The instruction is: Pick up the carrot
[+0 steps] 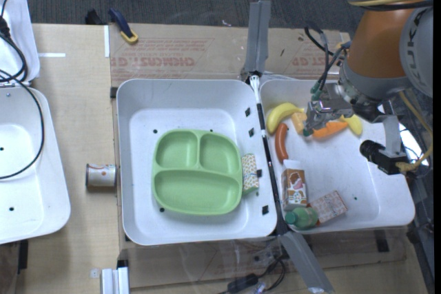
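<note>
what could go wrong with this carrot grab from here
1. The carrot lies packed between the banana and another yellow piece, so the end effector may nudge or catch a neighbour instead.
2. The end effector sits over the carrot's left end, not its middle, so a lift might tip it out.

fixed overhead camera, slanted down, both bins (pixel 127 169)

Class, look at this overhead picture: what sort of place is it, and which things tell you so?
Probably a robotics lab bench: a robot arm reaches over two white bins, which hold toy food such as a banana and a green divided plate.
</note>
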{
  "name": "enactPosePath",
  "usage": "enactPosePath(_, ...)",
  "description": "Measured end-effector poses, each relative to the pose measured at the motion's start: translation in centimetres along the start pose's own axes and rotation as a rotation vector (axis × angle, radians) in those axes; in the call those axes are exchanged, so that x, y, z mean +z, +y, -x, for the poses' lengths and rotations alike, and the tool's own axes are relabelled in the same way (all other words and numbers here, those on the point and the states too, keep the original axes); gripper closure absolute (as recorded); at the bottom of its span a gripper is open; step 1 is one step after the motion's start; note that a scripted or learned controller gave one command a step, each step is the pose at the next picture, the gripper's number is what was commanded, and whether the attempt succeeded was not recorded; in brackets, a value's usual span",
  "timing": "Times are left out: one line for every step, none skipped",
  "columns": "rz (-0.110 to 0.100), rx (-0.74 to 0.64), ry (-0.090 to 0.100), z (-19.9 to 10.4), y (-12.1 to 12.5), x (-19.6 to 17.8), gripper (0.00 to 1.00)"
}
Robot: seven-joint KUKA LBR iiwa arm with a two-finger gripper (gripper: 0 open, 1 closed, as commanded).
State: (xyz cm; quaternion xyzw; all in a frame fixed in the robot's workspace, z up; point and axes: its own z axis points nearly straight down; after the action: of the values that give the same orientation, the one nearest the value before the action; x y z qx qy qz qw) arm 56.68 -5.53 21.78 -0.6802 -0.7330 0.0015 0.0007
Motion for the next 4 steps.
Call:
enactPosePath(0.0,-0.117,0.002,8.0,-7.3,12.8,1.0)
enactPosePath(0.0,-0.117,0.002,8.0,-7.4,12.8,0.0)
enactPosePath(-0.001,0.304,0.001,7.9,-1.7,12.8,0.0)
enactPosePath(-0.001,0.304,0.001,7.9,-1.8,12.8,0.0)
